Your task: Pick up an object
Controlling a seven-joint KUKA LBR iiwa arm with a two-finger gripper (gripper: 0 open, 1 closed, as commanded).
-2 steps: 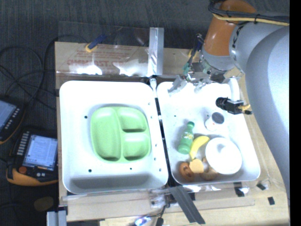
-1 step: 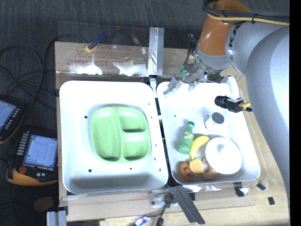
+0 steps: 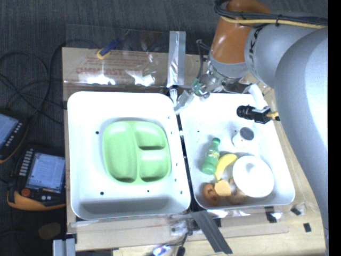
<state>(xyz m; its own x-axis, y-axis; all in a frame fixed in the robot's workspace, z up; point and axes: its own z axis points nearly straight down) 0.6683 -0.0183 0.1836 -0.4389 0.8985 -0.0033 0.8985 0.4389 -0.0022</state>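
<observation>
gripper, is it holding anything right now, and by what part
Nothing shows between the fingers of the gripper. It hangs over the upper left corner of the right bin, apart from the green bottle and the banana.

Green bottle (image 3: 211,155), banana (image 3: 226,163) in right bin (image 3: 224,108)

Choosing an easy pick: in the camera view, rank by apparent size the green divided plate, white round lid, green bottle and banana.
1. green divided plate
2. white round lid
3. green bottle and banana: look alike, left unranked.

Bright overhead light washes out both white bins (image 3: 74,143); glare flares on the plastic sheet (image 3: 122,71); the whole picture looks soft.
</observation>
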